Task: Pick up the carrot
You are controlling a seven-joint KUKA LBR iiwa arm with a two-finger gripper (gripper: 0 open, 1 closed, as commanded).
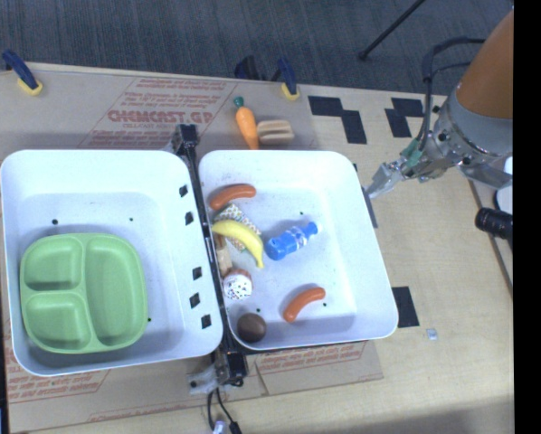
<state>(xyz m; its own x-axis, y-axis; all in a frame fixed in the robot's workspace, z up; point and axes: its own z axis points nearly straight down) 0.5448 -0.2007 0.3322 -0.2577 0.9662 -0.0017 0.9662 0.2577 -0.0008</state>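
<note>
Grey arm with orange band reaching in from the right, its two-finger gripper [385, 179] low over the bench beside the right white bin [365, 242], finger state cannot be told; small orange carrot with green top [245, 125] lying outside the bins, behind the right one, beside a tan block [275, 133]
</note>
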